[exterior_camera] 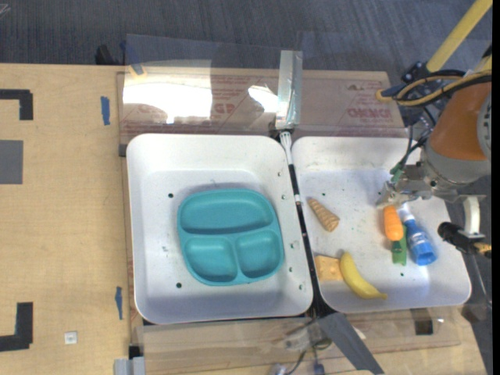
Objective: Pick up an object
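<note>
Teal divided plate (pixel 229 235) was seen in the left bin (pixel 148 162). In the right bin (pixel 351 162), a cone (pixel 323 213), cracker (pixel 327 269), banana (pixel 359 276), carrot (pixel 394 230) and blue bottle (pixel 418 241) were laid loose. The gripper (pixel 408 184) was poised just above the carrot and bottle; its state could not be told. Nothing was judged picked yet; grasp and lift were left.

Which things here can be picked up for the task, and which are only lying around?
Job:
- orange toy carrot with green end
- small blue bottle
- yellow banana
- tan cone
- tan wedge
- gripper

Lying about:
- teal divided plastic tray
</note>
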Motion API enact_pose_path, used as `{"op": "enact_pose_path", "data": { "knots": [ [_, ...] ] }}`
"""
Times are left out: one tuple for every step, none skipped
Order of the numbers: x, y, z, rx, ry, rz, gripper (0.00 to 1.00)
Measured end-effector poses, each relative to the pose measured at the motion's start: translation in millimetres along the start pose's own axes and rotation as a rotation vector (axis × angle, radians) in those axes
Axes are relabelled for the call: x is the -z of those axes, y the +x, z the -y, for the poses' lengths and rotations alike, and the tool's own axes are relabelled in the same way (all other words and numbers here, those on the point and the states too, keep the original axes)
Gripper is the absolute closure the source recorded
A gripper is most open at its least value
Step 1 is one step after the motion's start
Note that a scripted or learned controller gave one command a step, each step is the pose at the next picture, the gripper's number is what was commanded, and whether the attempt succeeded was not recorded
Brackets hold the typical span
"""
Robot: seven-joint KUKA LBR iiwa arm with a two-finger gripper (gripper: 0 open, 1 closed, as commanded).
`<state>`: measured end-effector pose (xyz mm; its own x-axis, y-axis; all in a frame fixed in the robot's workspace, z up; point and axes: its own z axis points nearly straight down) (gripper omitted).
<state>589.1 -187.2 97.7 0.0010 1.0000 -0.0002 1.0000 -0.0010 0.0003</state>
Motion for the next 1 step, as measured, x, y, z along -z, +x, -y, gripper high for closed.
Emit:
{"op": "enact_pose_path", "data": {
  "knots": [
    [97.9, 55.6, -6.7, 0.054, -0.005, -0.001, 1.00]
  ]
}}
